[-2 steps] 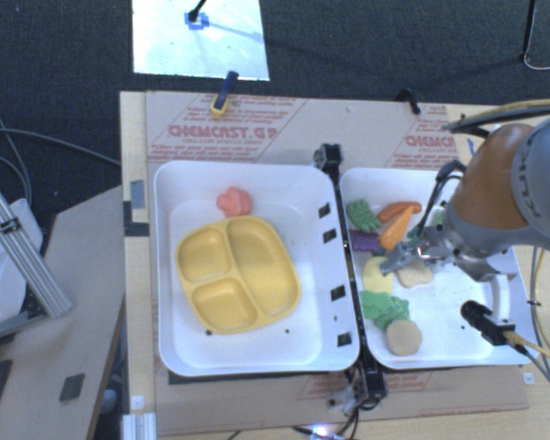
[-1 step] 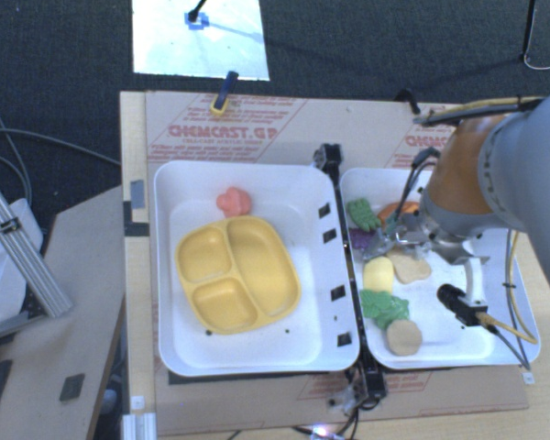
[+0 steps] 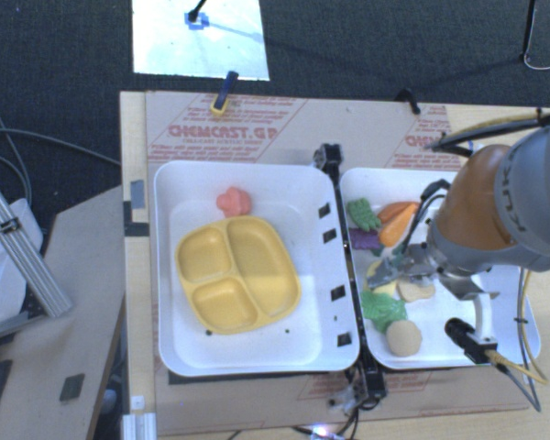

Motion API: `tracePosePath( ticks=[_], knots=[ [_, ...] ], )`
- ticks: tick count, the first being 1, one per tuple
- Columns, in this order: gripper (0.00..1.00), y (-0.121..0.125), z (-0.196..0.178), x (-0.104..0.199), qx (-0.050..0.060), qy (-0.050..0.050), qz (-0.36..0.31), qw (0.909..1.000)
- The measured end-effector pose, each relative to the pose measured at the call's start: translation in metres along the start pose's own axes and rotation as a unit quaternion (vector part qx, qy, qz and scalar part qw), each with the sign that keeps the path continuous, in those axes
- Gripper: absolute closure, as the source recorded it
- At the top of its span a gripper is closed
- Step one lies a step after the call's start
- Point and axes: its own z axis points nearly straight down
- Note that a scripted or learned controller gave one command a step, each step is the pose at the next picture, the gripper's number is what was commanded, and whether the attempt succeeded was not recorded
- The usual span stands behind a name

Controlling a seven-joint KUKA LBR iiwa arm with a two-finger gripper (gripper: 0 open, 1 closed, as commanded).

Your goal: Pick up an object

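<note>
In the right bin, the gripper is hanging low among the toy food; its state I cannot tell; nothing is showing lifted; picking is remaining.

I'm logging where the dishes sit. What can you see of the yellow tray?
The yellow tray is a rounded-corner plate that looks like plastic, split into three compartments, two longer ones and a smaller one. It lies flat in the left bin, turned at a slant to the bin's walls. A pink lump sits just beyond its far edge, perhaps touching.
</note>
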Motion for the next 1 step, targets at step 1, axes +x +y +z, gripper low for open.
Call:
tracePosePath(
  ticks=[1],
  knots=[
    [0.00,-0.0330,0.0009,0.0032,-0.005,-0.002,0.000,1.0000]
  ],
)
